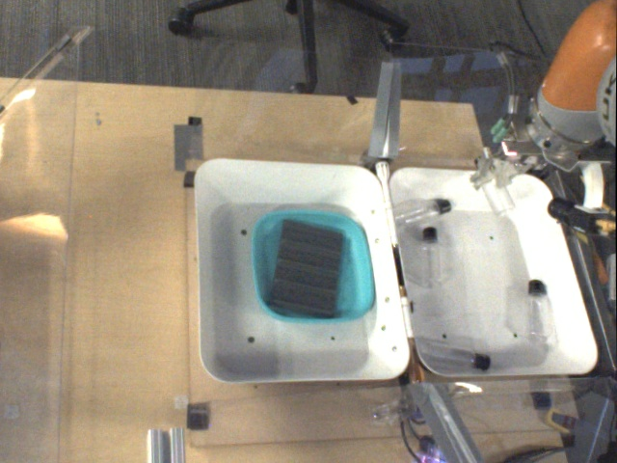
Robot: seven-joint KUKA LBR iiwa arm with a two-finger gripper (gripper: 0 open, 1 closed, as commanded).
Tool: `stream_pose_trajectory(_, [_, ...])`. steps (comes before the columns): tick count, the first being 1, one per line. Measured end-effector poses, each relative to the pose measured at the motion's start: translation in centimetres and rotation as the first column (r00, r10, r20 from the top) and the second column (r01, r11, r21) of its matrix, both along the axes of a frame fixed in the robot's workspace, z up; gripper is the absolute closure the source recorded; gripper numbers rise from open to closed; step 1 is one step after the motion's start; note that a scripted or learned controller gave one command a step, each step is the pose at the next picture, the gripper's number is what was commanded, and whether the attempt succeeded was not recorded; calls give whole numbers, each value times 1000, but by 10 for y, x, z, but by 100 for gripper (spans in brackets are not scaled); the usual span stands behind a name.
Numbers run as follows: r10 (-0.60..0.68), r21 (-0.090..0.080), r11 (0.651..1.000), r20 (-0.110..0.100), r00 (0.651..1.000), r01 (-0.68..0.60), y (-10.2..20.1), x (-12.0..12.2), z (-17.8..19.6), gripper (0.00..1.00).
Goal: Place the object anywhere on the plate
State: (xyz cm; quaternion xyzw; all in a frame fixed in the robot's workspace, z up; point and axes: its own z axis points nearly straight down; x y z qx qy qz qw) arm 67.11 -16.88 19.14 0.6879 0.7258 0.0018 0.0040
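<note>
Camera view: arm (581, 75) enters at upper right, orange band visible. Gripper (496, 167) sits over far right corner of right bin (569, 350); jaw state cannot tell, blurred. Dark ribbed block (308, 266) lies flat on teal plate (362, 258) in left bin (222, 345), well apart from jaws, off to their left and nearer camera.

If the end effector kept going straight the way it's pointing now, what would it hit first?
Probably the floor of the right bin: the end effector hangs over its far edge, apparently pointing downward. Depth is unclear from this slanted view.
</note>
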Motion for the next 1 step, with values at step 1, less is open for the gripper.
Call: stream_pose_trajectory(1, [0, 0, 1000, 0, 1000, 0, 0, 0, 0, 0])
